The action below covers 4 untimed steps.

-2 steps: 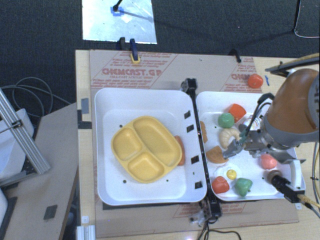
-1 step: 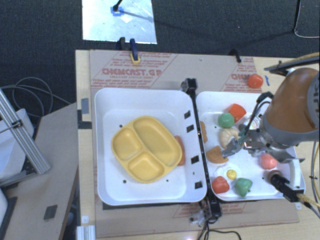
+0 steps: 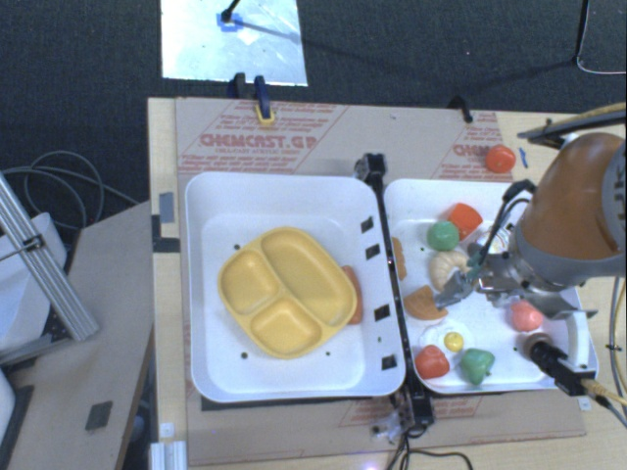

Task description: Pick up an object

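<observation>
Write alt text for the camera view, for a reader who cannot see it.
A grey and orange robot arm reaches from the right, its gripper low over small toy foods in the right white bin. The left white bin holds a yellow divided tray.

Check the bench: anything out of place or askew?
One red-orange toy sits on the cardboard outside both bins, beyond the right bin. The yellow divided plate lies skewed in the left bin, with an orange piece poking from under its right edge.
</observation>
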### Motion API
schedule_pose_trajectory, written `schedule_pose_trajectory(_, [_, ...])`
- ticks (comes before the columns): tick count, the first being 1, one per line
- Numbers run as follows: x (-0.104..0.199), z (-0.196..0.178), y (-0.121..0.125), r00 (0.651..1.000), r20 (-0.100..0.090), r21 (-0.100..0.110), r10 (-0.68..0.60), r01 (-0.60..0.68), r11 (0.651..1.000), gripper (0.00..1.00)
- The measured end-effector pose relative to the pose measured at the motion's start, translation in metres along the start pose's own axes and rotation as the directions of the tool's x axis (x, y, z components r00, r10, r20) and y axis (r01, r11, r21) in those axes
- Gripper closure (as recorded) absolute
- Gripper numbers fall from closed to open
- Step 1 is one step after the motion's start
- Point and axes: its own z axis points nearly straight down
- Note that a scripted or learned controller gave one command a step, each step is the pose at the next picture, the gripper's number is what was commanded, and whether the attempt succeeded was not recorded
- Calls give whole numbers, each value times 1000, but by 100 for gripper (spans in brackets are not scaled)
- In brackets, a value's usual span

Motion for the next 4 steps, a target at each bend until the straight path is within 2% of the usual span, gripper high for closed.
schedule_pose_trajectory(4, [0, 0, 0, 1000, 0, 0, 0, 0, 1000, 0])
